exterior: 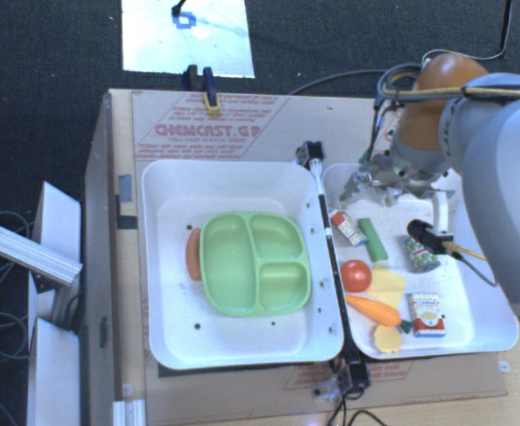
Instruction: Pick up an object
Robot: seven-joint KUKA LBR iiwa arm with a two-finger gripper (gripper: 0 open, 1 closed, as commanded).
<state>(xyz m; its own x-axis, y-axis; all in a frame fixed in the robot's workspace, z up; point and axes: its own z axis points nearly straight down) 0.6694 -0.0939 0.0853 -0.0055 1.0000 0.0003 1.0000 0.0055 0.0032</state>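
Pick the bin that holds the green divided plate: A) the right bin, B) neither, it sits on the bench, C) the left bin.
C: the plate lies flat in the left bin, with a hot dog against its left edge, while the tomato and carrot lie in the right bin.

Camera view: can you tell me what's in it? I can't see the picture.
A grey robot arm reaches over the right white bin, which holds a tomato, a carrot and a small red carton. The left bin holds a green divided plate.
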